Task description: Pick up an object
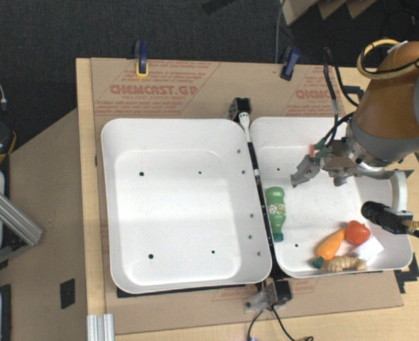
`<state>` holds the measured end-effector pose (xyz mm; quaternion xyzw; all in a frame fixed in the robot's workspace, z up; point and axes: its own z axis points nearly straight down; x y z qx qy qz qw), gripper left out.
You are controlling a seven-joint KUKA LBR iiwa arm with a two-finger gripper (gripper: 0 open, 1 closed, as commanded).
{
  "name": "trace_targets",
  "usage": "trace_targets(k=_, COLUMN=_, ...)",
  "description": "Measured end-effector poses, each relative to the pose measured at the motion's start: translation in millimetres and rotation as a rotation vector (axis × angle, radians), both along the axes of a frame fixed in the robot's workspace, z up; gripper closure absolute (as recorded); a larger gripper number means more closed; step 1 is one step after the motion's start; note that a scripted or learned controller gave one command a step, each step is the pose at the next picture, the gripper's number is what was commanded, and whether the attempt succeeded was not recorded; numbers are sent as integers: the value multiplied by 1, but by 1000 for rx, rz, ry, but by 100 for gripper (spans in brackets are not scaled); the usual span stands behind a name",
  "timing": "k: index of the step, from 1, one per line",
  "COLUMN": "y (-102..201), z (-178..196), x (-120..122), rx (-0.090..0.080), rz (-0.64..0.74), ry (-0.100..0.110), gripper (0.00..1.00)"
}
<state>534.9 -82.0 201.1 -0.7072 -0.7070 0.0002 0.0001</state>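
The end effector [322, 169] hangs spread and empty over the right bin [295, 133]. The green bottle [275, 212], at seven o'clock from it, looks light, rigid, slippery; grip its midsection.

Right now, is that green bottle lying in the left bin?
No, the green bottle lies in the right bin, against its left wall, near the carrot and tomato.

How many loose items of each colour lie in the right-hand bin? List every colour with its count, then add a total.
Green: 1, bottle
Orange: 1, carrot-like piece
Red: 1, tomato-like piece
Tan: 1, knobbly root
White: 1, flat piece
Total: 5
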Motion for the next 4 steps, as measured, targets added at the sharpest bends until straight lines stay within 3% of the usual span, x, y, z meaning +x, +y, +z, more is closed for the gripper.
trace_targets(k=1, y=0, z=0, x=0, rx=0, rz=0, ry=0, gripper=0)
trace_targets(k=2, y=-56, z=-113, x=-19, rx=1, rz=-4, ry=4, gripper=0)
trace_targets(k=3, y=-54, z=-99, x=-18, rx=-1, rz=-2, ry=-2, gripper=100)
trace_targets(k=4, y=12, z=23, x=-13, rx=0, rz=8, ry=-12, gripper=100)
